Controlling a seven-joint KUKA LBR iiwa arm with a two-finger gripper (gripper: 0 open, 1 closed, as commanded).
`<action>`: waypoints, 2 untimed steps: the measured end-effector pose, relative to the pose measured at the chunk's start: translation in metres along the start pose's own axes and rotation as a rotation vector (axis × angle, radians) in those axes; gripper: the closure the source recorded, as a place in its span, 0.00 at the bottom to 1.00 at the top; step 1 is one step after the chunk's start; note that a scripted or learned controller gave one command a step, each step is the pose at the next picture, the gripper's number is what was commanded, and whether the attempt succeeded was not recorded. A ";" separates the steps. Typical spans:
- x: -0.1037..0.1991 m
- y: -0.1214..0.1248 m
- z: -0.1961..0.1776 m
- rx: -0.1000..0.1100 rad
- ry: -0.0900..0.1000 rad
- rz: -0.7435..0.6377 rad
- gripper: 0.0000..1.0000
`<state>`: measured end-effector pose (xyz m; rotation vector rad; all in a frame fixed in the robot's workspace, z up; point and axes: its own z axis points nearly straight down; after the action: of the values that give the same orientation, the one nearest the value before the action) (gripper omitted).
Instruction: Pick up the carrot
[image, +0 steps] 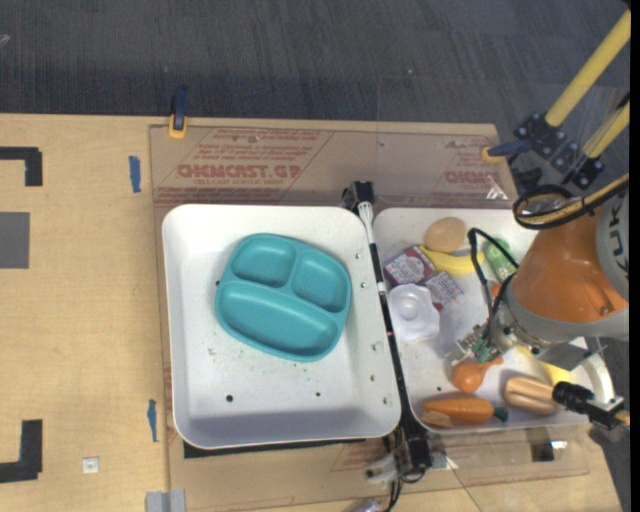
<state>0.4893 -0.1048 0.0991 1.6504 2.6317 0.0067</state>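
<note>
The gripper (480, 345) hangs low in the right bin (400, 225); whether it is parted or closed cannot be told. The carrot (460, 409) lies just nearer, along the near wall. Cardboard (240, 168) behind reads "CHEMCAST GP" in reverse.

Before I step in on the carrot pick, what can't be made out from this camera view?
- Gripper: fingers buried under the arm's orange band; open or shut unreadable.
- Carrot: its right end is hidden behind a tan item.
- Right bin: its right side is covered by the arm.
</note>
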 end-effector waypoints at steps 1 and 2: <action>0.025 0.039 -0.085 0.025 0.022 0.360 1.00; 0.025 0.037 -0.083 0.029 0.022 0.361 0.00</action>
<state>0.5092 -0.0650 0.1824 2.1195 2.3191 -0.0037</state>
